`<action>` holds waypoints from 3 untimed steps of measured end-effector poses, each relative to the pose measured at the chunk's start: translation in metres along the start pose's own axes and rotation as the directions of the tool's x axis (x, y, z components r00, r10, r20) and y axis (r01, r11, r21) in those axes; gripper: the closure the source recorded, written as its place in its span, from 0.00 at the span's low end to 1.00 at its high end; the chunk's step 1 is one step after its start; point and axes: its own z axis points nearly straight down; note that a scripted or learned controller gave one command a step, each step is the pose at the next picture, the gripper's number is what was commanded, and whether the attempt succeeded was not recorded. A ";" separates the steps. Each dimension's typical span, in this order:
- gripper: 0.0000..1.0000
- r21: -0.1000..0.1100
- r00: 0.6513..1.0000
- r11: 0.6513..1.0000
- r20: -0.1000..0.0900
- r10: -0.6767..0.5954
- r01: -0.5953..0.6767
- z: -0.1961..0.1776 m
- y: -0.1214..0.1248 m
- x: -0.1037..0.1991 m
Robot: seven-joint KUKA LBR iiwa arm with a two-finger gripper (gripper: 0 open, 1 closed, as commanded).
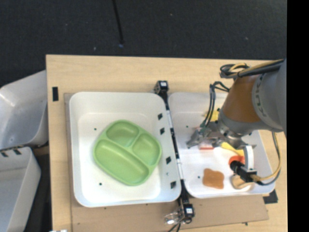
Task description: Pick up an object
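Observation:
My gripper (202,138) is low in the right bin (188,110), near its middle. A small red and white item (206,148) lies right beneath it, partly hidden, and I cannot tell if they touch. A brown, bread-like piece (213,178) rests near the bin's front. A yellow object (231,150) lies just right of the gripper, and a small orange one (236,160) lies below that. At the front right corner lies a tan piece (240,182). The grey arm with its orange band (241,103) covers the bin's right part.
The left bin (82,110) holds a green divided plate (128,152) at its centre. A black-clipped divider (170,134) separates the two bins. Cables (212,100) hang beside the wrist. Beyond the bins, the wooden bench (96,71) lies bare at the back.

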 end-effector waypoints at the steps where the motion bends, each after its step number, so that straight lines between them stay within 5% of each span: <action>1: 1.00 -0.010 1.000 1.000 0.001 0.007 -0.007 -0.013 0.003 -0.001; 3: 1.00 0.000 1.000 1.000 -0.003 -0.002 0.002 -0.126 0.012 -0.019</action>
